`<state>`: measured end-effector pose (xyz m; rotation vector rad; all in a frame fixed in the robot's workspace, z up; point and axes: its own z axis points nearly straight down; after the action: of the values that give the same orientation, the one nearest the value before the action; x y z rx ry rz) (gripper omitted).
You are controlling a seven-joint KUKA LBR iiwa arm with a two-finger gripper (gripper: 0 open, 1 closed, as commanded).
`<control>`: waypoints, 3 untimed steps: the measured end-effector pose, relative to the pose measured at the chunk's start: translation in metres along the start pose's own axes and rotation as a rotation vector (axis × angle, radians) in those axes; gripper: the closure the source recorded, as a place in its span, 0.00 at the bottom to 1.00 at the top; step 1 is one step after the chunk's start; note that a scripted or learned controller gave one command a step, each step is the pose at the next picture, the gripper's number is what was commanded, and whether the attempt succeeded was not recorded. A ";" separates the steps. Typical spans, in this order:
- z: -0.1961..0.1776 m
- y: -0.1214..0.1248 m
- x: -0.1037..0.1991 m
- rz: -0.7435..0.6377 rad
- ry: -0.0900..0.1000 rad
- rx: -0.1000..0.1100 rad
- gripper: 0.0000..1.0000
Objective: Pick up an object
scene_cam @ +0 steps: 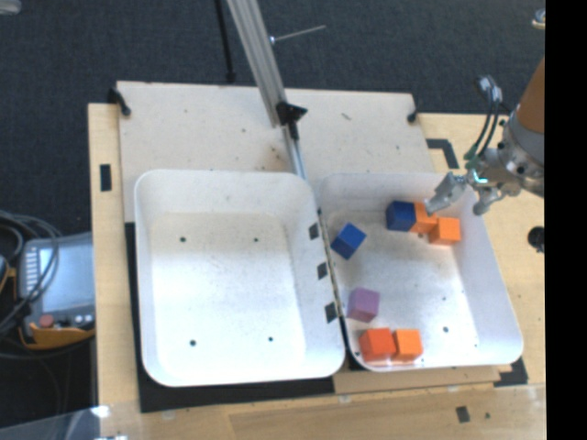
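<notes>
Orange block point(445, 230) lies just below the hand point(465, 194), whose fingers spread wide, gripping nothing.

Dark carpet point(385, 26) covered floor around bench. Pale wooden bench point(103, 246) filled middle of view, its edges light tan. White board point(202, 126) lay across bench's far part, black clips at its far corners. Slanted metal pole point(257, 49) rose from bench's far middle toward top edge. Small screen unit point(55, 278) with cables point(14, 232) sat on floor off bench's left edge. Light was even, soft.
</notes>
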<state>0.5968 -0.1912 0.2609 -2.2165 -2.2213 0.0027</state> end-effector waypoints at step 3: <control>0.113 0.005 -0.007 0.003 -0.003 0.001 0.00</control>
<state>0.6018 -0.1982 0.1480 -2.2207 -2.2189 0.0064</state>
